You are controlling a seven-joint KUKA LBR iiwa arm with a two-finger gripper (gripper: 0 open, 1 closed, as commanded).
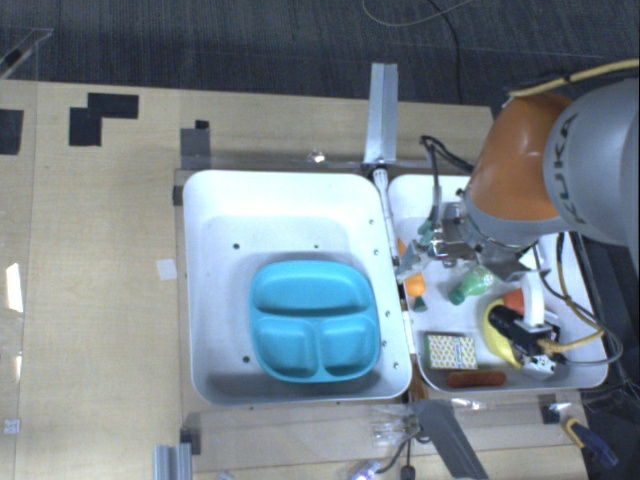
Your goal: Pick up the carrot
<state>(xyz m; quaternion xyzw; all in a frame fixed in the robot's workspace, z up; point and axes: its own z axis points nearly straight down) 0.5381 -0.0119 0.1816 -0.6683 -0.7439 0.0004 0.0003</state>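
The carrot (414,288) is a small orange piece lying in the right bin (590,373), close against its left wall. The arm's orange band and grey wrist hang over that bin. The gripper (443,246) sits low in the bin, just above and to the right of the carrot. The wrist's dark body and its cables hide the gripper's tips. Nothing can be seen held in it.
A green item (470,286), a yellow banana (500,334), a red piece (513,298), a patterned box (451,349) and a brown sausage (476,377) share the right bin. The left bin (215,208) holds a blue divided plate (315,318). A metal post (383,113) stands behind the bins.
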